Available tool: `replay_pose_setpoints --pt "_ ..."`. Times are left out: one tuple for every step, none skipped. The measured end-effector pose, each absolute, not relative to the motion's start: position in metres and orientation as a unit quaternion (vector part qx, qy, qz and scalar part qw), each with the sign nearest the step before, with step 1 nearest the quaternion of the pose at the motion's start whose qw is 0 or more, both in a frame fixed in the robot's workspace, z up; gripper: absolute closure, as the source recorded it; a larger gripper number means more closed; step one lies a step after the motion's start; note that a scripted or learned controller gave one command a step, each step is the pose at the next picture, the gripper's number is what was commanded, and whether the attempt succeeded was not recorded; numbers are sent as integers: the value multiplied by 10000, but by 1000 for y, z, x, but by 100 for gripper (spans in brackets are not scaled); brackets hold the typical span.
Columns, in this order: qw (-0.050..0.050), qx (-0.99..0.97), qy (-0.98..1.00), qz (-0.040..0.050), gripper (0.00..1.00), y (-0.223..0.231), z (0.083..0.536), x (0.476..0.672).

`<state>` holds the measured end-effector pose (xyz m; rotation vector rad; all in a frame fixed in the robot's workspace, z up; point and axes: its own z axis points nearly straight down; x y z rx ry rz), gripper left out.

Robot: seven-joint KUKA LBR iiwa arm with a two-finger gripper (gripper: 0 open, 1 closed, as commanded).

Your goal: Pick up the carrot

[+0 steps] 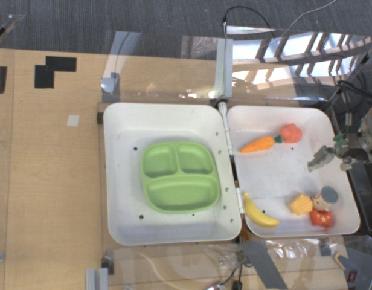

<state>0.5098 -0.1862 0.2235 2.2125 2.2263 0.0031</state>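
White left bin (119,162) holds green divided plate (180,176). Right bin (276,116) holds carrot (258,144) near its upper left, banana (259,213), other toys. Gripper (322,157) over right side; finger state unclear.

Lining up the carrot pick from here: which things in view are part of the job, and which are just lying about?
Part of the job:
carrot, in the right bin
gripper, over the right bin, right of the carrot

Just lying about:
pink-red toy, beside the carrot's green top
banana
yellow toy
red toy
green divided plate, in the left bin
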Motion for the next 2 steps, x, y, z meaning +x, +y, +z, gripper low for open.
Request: replay_pose_setpoints --pt "9 5765 8171 7 0 -152 120 556" --pt "40 6669 7451 36 0 -100 89 636"
